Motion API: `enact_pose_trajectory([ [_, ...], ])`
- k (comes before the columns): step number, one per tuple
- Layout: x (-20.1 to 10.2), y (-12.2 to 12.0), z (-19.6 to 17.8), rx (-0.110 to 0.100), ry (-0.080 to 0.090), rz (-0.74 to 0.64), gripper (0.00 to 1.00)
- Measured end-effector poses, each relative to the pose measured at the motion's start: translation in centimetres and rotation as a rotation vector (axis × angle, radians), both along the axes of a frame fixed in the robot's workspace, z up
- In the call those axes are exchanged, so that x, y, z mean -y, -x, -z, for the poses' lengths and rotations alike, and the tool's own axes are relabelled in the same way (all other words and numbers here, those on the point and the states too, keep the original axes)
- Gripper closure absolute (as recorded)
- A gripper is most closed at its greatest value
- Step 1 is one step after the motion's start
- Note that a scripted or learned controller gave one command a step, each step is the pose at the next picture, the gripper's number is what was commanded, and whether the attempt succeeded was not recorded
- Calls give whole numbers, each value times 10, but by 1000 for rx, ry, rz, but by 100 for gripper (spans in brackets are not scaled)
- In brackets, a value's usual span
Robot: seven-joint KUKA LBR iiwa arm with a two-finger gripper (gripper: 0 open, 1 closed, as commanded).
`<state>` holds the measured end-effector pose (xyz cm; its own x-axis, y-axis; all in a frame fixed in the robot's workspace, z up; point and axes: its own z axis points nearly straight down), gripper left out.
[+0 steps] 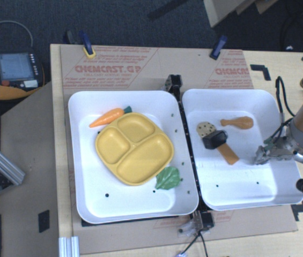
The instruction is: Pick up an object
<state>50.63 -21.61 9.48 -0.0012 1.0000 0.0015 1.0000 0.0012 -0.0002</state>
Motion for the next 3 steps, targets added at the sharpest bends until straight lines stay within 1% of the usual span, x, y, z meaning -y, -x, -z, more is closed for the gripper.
enact_pose_trajectory([
  [1,2,-4,-43,6,5,1,100],
  [2,-1,-9,-85,3,4,0,100],
  [3,-11,-13,-140,8,5,-1,100],
])
